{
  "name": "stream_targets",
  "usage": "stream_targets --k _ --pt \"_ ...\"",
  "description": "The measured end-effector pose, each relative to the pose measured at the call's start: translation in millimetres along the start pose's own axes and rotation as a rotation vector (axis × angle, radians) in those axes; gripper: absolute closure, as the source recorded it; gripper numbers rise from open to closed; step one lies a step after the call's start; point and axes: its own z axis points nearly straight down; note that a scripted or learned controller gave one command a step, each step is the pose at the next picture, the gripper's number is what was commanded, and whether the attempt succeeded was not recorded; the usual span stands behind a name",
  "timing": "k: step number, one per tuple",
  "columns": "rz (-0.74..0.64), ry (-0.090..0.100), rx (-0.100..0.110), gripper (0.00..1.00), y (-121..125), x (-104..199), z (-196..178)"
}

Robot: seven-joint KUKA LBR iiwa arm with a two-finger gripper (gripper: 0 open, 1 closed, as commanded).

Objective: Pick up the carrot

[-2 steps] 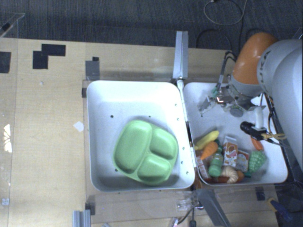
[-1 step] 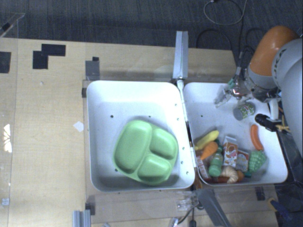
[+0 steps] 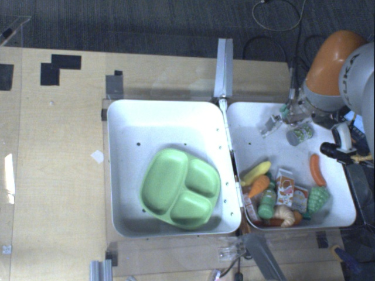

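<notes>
The carrot (image 3: 258, 186) is a short orange piece lying in the right bin (image 3: 252, 133), near its left wall and just below a yellow banana (image 3: 256, 171). My gripper (image 3: 288, 123) hangs over the far part of the same bin, under the orange-banded wrist (image 3: 331, 63). It is well above and to the right of the carrot, apart from it. Nothing shows between the gripper and the carrot but bare bin floor.
Packed around the carrot are a green bottle (image 3: 267, 204), a red and white box (image 3: 291, 193), a bumpy green toy (image 3: 318, 199), a bread roll (image 3: 285, 216) and a red sausage (image 3: 317, 169). The left bin (image 3: 126, 133) holds a green divided plate (image 3: 180, 187).
</notes>
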Motion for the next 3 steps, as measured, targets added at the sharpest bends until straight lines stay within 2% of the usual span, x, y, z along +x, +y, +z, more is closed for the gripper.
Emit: stream_targets --k 1,2,3 --pt "-0.219 0.001 0.001 0.00 -18 14 6" --pt "-0.525 -0.003 -0.005 0.00 -18 44 28" --pt "-0.721 -0.002 -0.004 0.00 7 76 -70"
